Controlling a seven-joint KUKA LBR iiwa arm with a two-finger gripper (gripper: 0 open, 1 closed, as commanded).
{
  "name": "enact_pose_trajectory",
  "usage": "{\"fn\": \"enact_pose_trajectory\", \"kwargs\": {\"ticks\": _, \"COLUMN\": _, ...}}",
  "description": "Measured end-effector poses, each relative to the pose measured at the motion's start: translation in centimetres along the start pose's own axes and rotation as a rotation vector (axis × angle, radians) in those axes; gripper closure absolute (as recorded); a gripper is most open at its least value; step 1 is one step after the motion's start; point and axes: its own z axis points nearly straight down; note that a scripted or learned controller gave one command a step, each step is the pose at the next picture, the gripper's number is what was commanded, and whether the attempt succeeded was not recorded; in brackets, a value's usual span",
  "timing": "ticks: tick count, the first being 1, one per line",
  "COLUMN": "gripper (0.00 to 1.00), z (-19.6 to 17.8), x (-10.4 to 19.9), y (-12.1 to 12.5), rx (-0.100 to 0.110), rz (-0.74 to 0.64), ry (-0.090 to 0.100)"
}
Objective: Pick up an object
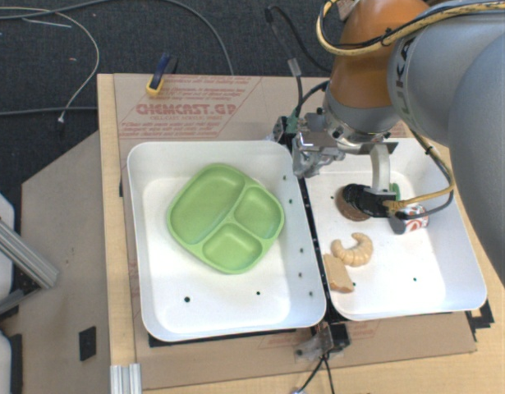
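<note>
The green plate (226,217) is smooth, slightly glossy plastic. The left bin (162,294) and right bin (437,277) are smooth white plastic. The upper-frame sheet (195,97) is matt cardboard.

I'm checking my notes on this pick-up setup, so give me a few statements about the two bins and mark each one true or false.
1. The green plate lies in the bin on the view's left. True.
2. The green plate has three compartments. True.
3. The croissant-shaped piece sits on the green plate. False: it lies in the right-hand bin, beside a tan piece.
4. The gripper is above the middle of the green plate. False: it is by the far end of the divide between the two bins.
5. The arm comes in from the view's left. False: it comes in from the view's right.
</note>
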Motion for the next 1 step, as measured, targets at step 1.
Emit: {"fn": "enact_pose_trajectory", "kwargs": {"ticks": 1, "gripper": 1.0, "z": 1.2, "x": 4.04, "y": 2.73, "rx": 0.0, "rz": 0.001, "ry": 0.0}}
